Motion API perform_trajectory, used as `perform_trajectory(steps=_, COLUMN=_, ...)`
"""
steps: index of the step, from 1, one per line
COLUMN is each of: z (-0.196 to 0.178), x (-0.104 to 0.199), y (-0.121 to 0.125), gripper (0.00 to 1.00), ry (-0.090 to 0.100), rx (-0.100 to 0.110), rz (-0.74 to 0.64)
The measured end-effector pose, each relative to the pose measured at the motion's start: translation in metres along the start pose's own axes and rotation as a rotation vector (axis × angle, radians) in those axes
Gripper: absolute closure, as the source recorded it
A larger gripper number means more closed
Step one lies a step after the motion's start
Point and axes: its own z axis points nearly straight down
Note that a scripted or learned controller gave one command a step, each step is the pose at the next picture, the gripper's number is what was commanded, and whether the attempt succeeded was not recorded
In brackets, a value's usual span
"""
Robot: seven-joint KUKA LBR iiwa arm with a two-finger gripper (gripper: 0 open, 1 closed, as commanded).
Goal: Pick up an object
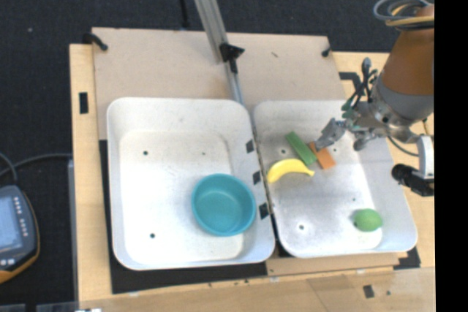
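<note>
My gripper (330, 137) hangs over the right bin (387, 179), in its upper middle part. Just below its tip lies a small orange block (325, 159), touching or nearly touching it. A green stick (299, 147) lies slanted to the left of the block. A yellow banana (289, 170) rests under the stick, near the bin's left wall. A green ball (367, 220) sits in the near right corner. I see nothing held by the gripper.
A blue bowl (223, 204) stands in the left bin (146, 128), near its front right corner. A grey metal post (208, 4) rises behind the bins. The arm's orange band (409, 58) is at the right edge.
</note>
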Motion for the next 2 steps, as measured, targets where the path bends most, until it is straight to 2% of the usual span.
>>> perform_trajectory(steps=1, z=0.0, x=0.0, y=0.0, gripper=0.0, ry=0.0, rx=0.0, rz=0.001)
perform_trajectory(steps=2, z=0.045, x=-0.009, y=-0.001, gripper=0.0, ry=-0.003, rx=0.005, rz=0.005)
